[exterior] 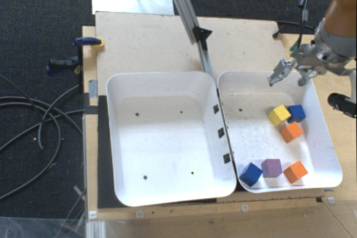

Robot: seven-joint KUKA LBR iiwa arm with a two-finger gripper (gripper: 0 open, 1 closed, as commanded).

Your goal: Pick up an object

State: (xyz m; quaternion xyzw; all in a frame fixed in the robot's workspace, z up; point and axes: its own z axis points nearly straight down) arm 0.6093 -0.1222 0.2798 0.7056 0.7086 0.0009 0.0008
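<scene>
Blocks sit in the right-hand bin while the gripper hangs above its far rim, holding nothing.

Nearest the camera, along the right bin's (326, 136) front wall, a blue cube (251, 174), a purple cube (271, 167) and an orange cube (295, 172) line up from left to right, the purple one close against the blue. Farther back, a yellow cube (279, 115), a second orange cube (290, 131) and a smaller blue cube (297, 112) cluster together, touching. The left bin (120, 120) lies beside it, their walls meeting. The arm (337, 19) comes in from the right, wrist bent down toward the bench, with the gripper (291, 74) over the right bin's far edge, well apart from the cubes. Its two fingers (278, 73) are spread apart with nothing between them.
</scene>
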